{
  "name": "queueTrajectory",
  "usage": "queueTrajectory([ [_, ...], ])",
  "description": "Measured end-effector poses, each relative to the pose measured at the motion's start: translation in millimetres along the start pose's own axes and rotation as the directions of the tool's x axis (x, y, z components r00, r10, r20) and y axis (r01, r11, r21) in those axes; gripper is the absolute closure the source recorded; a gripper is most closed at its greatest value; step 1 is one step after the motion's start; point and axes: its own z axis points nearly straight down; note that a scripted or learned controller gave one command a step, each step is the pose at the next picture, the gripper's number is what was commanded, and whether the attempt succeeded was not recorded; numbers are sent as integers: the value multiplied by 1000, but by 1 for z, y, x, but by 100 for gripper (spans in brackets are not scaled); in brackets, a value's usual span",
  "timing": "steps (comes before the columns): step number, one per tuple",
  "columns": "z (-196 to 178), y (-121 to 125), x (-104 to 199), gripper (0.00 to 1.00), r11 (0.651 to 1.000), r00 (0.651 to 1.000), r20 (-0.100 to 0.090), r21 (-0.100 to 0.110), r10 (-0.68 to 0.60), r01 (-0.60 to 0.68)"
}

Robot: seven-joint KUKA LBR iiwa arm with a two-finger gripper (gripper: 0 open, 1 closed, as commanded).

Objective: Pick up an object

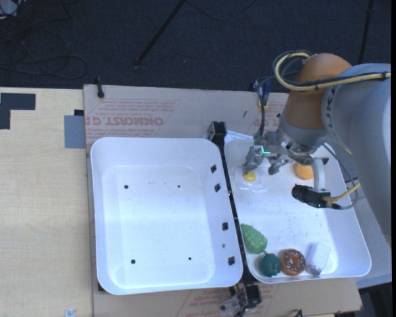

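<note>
Reaching in from the right, the grey arm with its orange band (315,91) hangs over the upper part of the right-hand shallow white bin (346,240), and its two-finger gripper (263,165) sits low near that bin's upper left corner. Whether the gripper is spread or pressed together cannot be told from this slanted view — its tips blur into the dark wrist hardware.

Just below and to the left of the gripper lies a small yellow rounded object (249,176), resting on a clear crumpled plastic piece (256,183) on the bin floor; nothing shows it being between the gripper's tips. A small orange ball (304,171) sits to the right, partly hidden by the arm. A black clip-like part with a yellow cable (311,195) juts out below the wrist.

Along the bin's lower edge lie a light green bumpy soft object (253,238), a dark teal round object (270,264) touching a brown sprinkled toy doughnut (292,261), and a pale translucent block (319,255) just beside it.

The left-hand shallow white bin (105,177) stands alongside — the two share a dark divider.
</note>
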Motion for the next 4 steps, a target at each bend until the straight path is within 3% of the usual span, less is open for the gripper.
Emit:
queueTrajectory([
  [1,-137,2,-7,0,1000,1000,2,-16,-7,7],
  [2,-22,-36,-8,0,1000,1000,-2,9,-4,4],
  [3,46,0,6,0,1000,1000,0,-1,-6,6],
  [4,28,2,3,100,1000,1000,2,-8,-3,3],
])
